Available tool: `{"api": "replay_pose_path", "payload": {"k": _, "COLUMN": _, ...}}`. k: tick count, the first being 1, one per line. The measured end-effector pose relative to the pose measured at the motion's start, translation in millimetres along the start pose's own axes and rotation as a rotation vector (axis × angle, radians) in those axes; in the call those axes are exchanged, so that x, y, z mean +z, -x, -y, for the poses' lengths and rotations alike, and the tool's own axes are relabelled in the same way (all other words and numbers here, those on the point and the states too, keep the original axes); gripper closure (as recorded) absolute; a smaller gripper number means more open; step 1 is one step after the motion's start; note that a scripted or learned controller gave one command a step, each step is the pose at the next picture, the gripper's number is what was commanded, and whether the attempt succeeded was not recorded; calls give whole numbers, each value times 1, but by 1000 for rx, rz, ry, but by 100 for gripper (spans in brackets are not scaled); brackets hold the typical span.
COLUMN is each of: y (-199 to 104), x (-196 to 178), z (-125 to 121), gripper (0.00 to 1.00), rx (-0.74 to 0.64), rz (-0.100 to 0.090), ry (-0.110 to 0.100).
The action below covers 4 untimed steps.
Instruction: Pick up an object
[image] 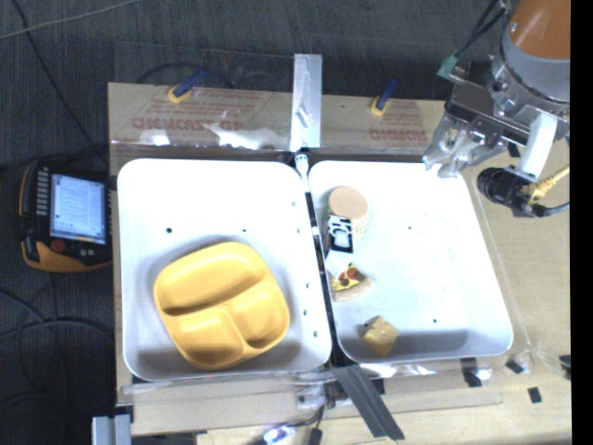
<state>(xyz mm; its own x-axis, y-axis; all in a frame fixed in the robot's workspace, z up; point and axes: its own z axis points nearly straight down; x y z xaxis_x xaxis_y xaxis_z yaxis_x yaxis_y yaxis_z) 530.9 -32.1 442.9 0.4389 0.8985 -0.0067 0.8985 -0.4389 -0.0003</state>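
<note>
A yellow divided tray (pixel 220 302) lies in the left bin (pixel 148 193). Along the left side of the right bin (pixel 445 276) I see a tan-topped cup with black and white print (pixel 346 216), a small pizza-slice toy (pixel 349 281) and a tan block (pixel 378 335). My gripper (pixel 448 158) hangs over the far right corner of the right bin, well away from all of these. Nothing shows between its fingers.
A handheld pendant with a lit screen (pixel 67 213) sits left of the bins. A metal divider post (pixel 306 100) rises at the back between the bins. A black cable connector (pixel 508 191) hangs beside the wrist at the right.
</note>
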Motion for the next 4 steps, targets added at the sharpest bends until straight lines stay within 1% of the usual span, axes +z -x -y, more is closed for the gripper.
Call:
{"api": "replay_pose_path", "payload": {"k": 1, "y": -86, "x": 34, "z": 26, "gripper": 100, "rx": 161, "rz": -2, "ry": -3}}
{"api": "replay_pose_path", "payload": {"k": 2, "y": -59, "x": 9, "z": 49, "gripper": 100, "rx": 166, "rz": -4, "ry": -1}}
{"api": "replay_pose_path", "payload": {"k": 3, "y": -123, "x": 163, "z": 70, "gripper": 100, "rx": 72, "rz": -2, "ry": -5}}
{"api": "replay_pose_path", "payload": {"k": 4, "y": -173, "x": 81, "z": 57, "gripper": 100, "rx": 201, "rz": -3, "ry": -2}}
